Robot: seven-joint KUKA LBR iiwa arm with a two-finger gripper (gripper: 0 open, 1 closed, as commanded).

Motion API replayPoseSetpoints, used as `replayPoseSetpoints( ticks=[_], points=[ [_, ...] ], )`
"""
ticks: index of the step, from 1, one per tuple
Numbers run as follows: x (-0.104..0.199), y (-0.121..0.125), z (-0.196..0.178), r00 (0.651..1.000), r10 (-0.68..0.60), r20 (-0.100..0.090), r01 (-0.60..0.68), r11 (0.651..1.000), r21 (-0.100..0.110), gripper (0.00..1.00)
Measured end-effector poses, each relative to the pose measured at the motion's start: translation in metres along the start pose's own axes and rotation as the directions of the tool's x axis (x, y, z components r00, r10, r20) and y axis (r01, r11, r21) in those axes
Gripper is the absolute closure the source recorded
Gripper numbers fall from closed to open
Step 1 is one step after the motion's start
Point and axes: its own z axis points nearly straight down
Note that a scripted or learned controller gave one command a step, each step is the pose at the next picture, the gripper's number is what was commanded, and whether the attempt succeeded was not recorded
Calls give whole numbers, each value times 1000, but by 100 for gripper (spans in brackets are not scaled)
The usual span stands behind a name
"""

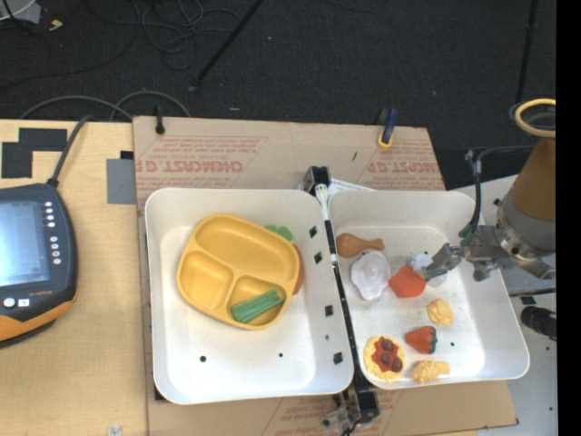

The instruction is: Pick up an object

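The arm reached in from the right over the right-hand bin (495, 357), its gripper (434, 266) low near the middle of that bin, and the jaws pointed leftward toward the toys. Whether the jaws were apart or together could not be told from this slanting view, since the dark fingers blurred against a small pale object beside them. The nearest candidate was the orange-red block (408, 283), which lay just below and left of the jaws, close enough that it seemed to touch them or nearly so. Beyond it to the left sat the white rounded piece (370, 274), and above that the brown drumstick (359, 242), its long axis running left to right. Nothing was visibly between the jaws, so the pick looked not yet made; a short move down and left would probably be needed.
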Motion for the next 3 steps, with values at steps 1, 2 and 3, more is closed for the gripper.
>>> replayPoseSetpoints(
  ticks=[1, 2, 3],
  points=[
    [-1, 0, -9, 1000, 1, -1, -1, 1000, 2, 100],
    [73, -56, -97, 1000, -6, -1, 6, 1000, -7, 100],
    [182, -55, -161, 1000, -12, -2, 12, 1000, -7, 100]
  ],
)
